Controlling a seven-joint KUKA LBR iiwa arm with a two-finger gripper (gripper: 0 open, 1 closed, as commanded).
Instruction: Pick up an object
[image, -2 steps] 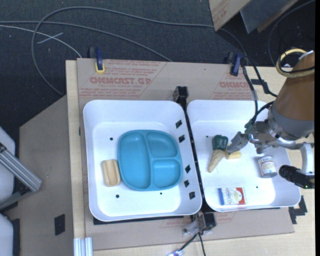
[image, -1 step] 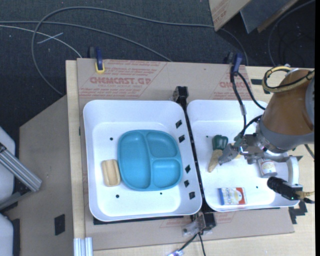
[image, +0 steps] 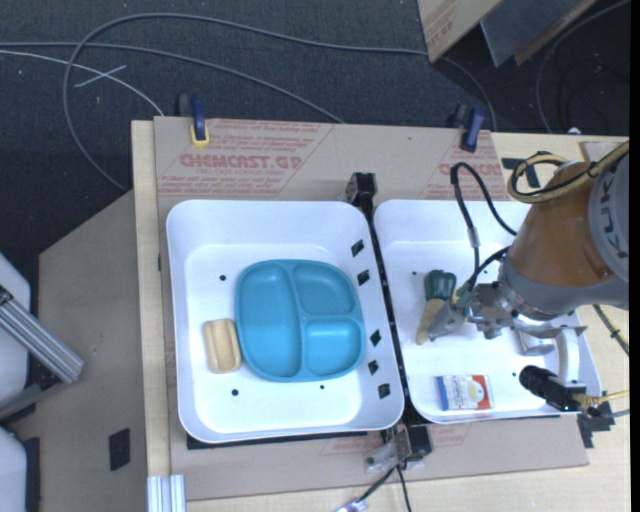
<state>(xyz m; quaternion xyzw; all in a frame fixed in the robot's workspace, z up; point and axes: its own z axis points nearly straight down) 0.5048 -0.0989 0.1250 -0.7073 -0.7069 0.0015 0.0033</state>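
Jaws of my gripper (image: 447, 320), spread or pinching I cannot tell, sit at the green-handled brush (image: 437, 300) in the right bin (image: 400, 225), low to grasp it.

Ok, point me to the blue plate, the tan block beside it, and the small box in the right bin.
blue plate (image: 298, 320), camera view, on the centre divider ridge.
tan block (image: 221, 345), camera view, middle of its top face.
small box (image: 464, 392), camera view, middle of its printed face.

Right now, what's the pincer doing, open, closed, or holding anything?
Pincer: low in the right bin, beside the green-handled brush; cannot tell whether it is open, closed or holding it.
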